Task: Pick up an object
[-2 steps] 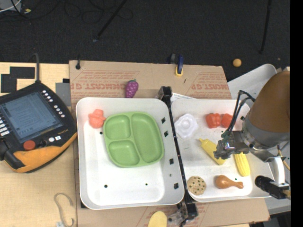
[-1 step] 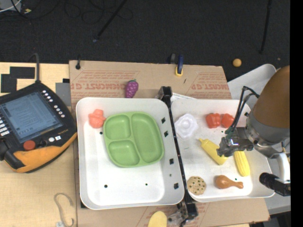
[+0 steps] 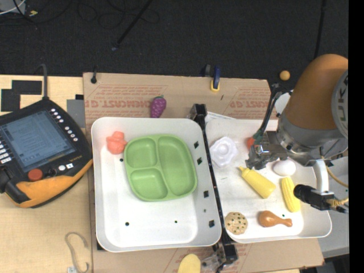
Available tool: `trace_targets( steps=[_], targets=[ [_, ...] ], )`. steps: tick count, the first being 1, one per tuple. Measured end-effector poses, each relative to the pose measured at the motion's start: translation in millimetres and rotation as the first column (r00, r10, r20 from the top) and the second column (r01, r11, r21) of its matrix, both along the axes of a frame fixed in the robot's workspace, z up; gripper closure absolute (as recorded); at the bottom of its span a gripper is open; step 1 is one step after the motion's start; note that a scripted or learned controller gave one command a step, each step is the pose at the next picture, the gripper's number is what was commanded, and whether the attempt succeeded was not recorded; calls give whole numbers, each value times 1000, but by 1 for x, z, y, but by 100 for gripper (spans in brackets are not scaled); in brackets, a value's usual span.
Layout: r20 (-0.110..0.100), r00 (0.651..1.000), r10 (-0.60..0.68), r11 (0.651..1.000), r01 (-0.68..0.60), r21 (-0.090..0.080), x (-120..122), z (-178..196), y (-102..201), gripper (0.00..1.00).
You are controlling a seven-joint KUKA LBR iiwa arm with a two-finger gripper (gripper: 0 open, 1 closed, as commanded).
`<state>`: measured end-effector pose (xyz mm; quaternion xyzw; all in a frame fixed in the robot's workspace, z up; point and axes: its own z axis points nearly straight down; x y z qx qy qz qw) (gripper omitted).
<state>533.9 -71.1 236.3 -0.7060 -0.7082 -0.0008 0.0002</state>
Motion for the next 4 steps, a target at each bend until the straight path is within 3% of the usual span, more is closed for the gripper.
trace_targets(
  steps=[1,2,4],
  targets=[
    [-2,1000,-1,1000,1,-1,44,-15,29,100],
    [1,1000,-2,1000,2,-1,80,-1,49,100],
    [-5,1000,-4,1000,4,-1,81,-19,47,100]
  ],
)
